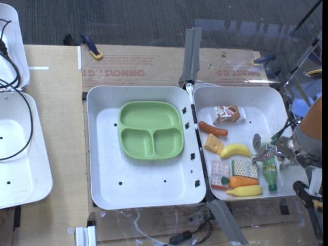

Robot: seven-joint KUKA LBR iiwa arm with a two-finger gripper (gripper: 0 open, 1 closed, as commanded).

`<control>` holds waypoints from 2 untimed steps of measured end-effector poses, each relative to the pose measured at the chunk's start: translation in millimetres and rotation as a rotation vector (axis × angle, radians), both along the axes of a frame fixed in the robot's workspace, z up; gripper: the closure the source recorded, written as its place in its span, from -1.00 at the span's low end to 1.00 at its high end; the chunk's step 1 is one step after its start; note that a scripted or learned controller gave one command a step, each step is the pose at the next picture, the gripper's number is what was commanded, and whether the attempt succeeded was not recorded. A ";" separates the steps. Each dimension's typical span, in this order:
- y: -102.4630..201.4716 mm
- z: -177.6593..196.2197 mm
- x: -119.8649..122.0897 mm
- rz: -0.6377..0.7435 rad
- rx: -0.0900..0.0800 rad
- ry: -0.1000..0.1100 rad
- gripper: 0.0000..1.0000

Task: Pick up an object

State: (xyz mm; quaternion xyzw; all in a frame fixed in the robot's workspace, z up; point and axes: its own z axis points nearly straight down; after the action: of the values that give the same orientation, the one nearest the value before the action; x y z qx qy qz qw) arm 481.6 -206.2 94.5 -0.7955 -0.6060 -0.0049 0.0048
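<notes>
The right bin [274,99] holds several toy foods: a brown snack pack [226,114], a red sausage [212,129], an orange wedge [214,144], a banana [236,150], a pink patterned box [220,171], a green box [244,167], a carrot [242,181], a second yellow piece [245,190] and a green bottle [270,175]. My gripper [264,151] reaches in from the right and sits low over the bin, just right of the banana and right above the bottle's neck. Nothing is visibly held in it.
The left bin [102,178] holds a green divided plate [151,129]. A grey divider [192,50] rises between the bins at the back. White tubs with a black cable [15,137] lie at the far left. Clamps sit on the cardboard behind the bins.
</notes>
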 end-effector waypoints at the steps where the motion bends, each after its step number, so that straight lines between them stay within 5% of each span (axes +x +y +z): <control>1: 32.6 48.0 -3.9 0.077 -0.013 0.003 -1.00; 2: 4.6 0.8 -1.7 0.129 -0.013 -0.004 -1.00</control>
State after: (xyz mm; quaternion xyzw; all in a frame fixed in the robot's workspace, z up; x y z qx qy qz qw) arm 479.8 -201.5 95.3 -0.7547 -0.6560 -0.0023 -0.0015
